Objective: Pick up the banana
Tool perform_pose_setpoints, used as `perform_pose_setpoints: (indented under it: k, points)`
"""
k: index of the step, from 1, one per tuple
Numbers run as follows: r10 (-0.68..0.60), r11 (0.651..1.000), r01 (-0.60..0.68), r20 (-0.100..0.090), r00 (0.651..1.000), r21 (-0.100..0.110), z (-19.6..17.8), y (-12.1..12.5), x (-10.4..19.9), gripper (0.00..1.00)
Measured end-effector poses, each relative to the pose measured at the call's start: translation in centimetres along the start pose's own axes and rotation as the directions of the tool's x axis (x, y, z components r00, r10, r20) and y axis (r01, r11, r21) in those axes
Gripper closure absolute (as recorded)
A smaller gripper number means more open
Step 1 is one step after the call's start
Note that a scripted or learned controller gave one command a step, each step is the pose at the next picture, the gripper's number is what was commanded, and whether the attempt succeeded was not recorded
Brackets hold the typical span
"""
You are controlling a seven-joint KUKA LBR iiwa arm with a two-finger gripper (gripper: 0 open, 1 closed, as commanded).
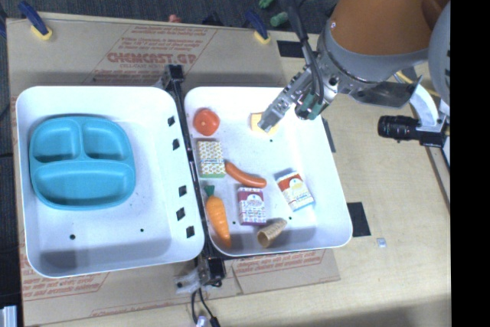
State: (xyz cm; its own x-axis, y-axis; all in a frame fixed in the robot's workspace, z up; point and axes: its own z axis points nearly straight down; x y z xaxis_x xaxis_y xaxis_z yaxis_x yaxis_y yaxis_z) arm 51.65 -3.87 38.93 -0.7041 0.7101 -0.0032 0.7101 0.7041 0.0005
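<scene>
Right bin: banana under tool

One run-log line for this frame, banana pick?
gripper: above yellow item, far edge of right bin | grasp: unclear | blue tray: left bin

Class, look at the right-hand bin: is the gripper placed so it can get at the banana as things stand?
Probably yes. The gripper hangs right over the banana near the right bin's back, and the tomato sits well apart, so nothing seems to block a descent.
</scene>
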Motion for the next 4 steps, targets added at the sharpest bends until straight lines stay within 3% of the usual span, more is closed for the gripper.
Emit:
perform_pose_setpoints:
  k: [1,2,3,4]
  points:
    - [0.172,0.985,-0.172,-0.004,0.985,0.004,8.1,7.3,6.8,1.0]
    - [-0.006,1.0,0.006,-0.001,1.0,-0.002,-7.8,13.8,9.5,1.0]
    - [0.126,0.992,-0.126,-0.001,0.992,-0.001,-15.4,6.4,5.9,1.0]
    - [0.133,0.991,-0.133,-0.002,0.991,0.002,-5.3,-3.4,0.2,1.0]
